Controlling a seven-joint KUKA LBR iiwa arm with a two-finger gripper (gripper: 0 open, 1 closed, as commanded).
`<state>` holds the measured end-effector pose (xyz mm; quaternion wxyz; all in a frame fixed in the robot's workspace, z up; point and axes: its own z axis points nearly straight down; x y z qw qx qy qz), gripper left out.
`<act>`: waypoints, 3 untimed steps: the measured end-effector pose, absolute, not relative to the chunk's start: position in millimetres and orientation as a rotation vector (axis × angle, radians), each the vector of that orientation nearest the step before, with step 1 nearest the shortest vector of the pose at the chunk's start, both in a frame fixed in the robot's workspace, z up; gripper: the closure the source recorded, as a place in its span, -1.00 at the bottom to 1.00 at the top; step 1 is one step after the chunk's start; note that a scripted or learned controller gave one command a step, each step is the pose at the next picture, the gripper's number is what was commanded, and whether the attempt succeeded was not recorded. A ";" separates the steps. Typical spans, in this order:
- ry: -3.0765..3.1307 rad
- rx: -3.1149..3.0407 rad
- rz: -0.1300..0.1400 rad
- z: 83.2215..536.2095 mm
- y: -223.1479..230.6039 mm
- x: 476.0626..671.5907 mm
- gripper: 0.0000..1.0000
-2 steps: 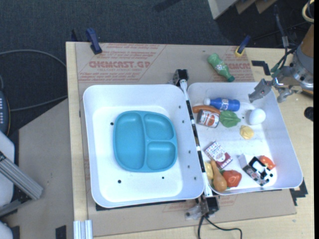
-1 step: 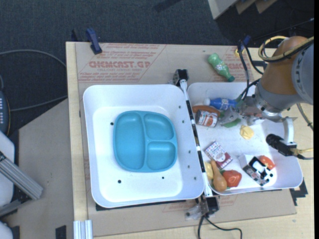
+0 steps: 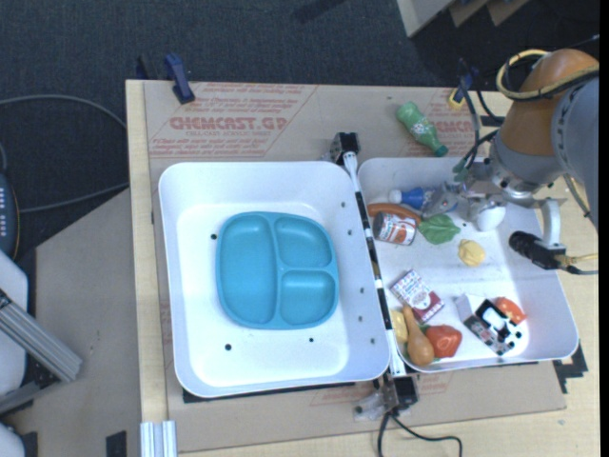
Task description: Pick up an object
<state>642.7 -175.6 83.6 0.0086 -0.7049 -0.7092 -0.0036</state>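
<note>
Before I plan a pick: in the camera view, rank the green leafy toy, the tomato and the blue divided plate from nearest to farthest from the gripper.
From the gripper:
1. Green leafy toy, just below it in the right bin.
2. Tomato, near that bin's front edge.
3. Blue divided plate, in the left bin.

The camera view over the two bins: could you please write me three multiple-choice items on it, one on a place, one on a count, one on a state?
1. Where does the green bottle lie?
A. in the left bin
B. on the bench behind the right bin
C. on the blue tray

2. How many compartments has the blue tray?
A. three
B. five
C. one

3. How does the blue tray lie?
A. on edge
B. upside down
C. flat, hollows up

Answers: 1 B, it rests on the board beyond the bin's rim. 2 A, ridges split it three ways. 3 C, its hollows face the camera in the left bin.
</note>
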 end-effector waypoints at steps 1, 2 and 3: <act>-2.221 -2.220 0.000 84.4 -123.5 579.5 -1.00; -2.202 -2.210 0.026 100.3 -138.1 661.1 -1.00; -2.198 -2.218 0.049 85.6 -103.6 659.8 -1.00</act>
